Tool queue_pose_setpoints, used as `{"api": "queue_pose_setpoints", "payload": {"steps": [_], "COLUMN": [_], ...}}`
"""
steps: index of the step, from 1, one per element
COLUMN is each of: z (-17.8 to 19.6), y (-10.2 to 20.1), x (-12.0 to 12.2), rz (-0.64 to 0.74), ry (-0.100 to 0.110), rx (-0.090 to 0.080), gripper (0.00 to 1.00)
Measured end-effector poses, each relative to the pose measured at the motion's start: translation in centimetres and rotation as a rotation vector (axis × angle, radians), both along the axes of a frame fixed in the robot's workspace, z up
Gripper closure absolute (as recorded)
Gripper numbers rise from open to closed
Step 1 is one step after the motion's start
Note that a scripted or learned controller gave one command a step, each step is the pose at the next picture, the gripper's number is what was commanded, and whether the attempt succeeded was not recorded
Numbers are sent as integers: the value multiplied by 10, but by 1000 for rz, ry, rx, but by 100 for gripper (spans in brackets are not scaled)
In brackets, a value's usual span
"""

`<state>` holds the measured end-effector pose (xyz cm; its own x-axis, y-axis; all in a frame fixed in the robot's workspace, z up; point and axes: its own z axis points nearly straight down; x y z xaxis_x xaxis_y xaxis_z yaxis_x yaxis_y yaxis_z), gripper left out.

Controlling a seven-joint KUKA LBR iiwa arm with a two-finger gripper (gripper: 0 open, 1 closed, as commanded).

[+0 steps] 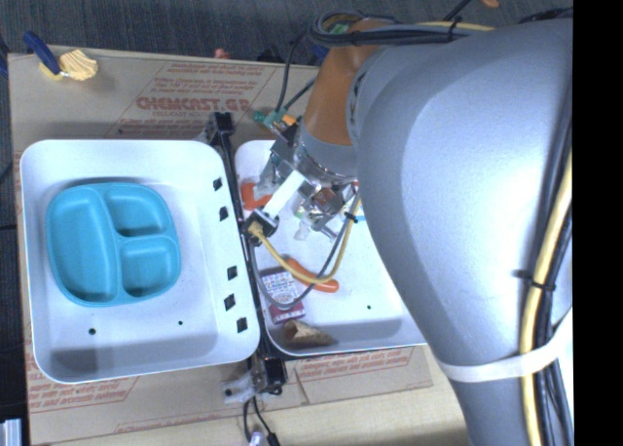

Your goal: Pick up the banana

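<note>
My gripper (313,212) hangs low over the upper left part of the right bin (375,310), under the grey arm and its orange band. The arm's bulk covers most of that bin. An orange-red item (250,191) lies against the bin's left wall, just left of the gripper. Another thin orange piece (324,285) lies below the gripper on the bin floor.
The left bin (58,347) holds a blue divided plate (115,241). A red and white packet (279,289) and a brown item (308,335) lie in the near left corner of the right bin. The two bins meet at a ridge with black clips (232,269).
</note>
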<state>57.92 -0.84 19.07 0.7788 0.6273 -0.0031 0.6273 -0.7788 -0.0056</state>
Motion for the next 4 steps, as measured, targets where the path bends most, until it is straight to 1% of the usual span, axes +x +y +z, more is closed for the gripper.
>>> {"api": "queue_pose_setpoints", "payload": {"steps": [1, 2, 3, 4], "z": [1, 0, -62, -100], "y": [45, -12, -126, -89], "x": [39, -7, -53, 42], "rz": [293, 335, 282, 384], "ry": [-3, -1, 0, 0], "rx": [0, 0, 0, -1], "gripper": [0, 0, 0, 0]}}
